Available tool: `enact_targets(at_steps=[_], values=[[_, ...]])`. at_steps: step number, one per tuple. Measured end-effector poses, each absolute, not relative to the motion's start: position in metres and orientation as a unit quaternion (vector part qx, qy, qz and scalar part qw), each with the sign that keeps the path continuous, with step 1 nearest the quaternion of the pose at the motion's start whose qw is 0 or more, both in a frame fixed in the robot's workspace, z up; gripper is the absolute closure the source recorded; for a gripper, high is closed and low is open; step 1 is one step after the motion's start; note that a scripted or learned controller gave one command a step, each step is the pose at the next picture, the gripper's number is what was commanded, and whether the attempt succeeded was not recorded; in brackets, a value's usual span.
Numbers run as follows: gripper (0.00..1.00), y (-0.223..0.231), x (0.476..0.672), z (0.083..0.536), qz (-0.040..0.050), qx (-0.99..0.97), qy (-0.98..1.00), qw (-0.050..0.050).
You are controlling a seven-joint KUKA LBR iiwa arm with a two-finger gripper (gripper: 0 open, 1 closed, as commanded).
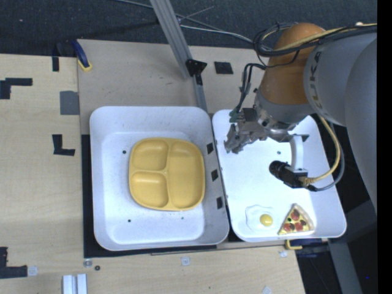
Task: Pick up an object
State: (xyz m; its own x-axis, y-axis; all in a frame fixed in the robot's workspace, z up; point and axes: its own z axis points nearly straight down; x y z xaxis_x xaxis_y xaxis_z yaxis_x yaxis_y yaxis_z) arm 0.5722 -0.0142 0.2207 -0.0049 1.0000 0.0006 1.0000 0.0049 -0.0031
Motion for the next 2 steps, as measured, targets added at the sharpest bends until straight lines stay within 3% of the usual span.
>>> enact_targets(at_steps=[2], values=[[1.00,0.098,0.567,0.205,0.0012,-0.705,-0.709,0.001]])
